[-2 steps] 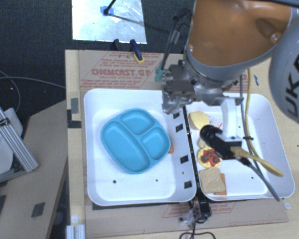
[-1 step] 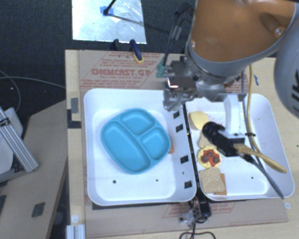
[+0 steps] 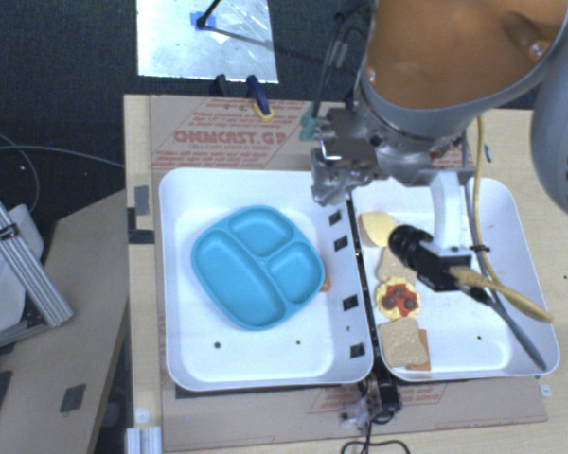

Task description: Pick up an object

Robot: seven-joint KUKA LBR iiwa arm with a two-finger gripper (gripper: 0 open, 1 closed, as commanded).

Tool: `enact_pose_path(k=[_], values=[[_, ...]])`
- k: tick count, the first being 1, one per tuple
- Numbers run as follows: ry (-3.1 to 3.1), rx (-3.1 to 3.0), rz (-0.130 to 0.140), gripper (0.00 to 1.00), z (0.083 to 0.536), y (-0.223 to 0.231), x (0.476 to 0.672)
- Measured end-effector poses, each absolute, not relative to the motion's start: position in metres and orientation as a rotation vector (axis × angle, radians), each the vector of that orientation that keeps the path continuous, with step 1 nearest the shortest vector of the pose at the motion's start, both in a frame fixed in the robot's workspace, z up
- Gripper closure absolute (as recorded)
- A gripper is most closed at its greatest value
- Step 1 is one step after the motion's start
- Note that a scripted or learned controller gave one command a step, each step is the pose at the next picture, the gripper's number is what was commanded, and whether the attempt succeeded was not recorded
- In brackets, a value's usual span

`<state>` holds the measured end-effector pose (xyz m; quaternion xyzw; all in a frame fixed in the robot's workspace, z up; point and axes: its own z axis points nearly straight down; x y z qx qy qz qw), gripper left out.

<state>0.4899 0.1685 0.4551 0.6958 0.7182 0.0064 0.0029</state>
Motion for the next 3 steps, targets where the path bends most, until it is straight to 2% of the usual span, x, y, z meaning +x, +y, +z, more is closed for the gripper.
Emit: enact_pose_path(k=[1, 2, 3], values=[[2.234, 2.216, -0.012, 1.0, 0.353, 0.238, 0.499], [2.219, 2.227, -0.017, 1.0, 0.235, 0.214, 0.57], [2.218, 2.227, -0.01, 1.0, 0.159, 0.176, 0.601]])
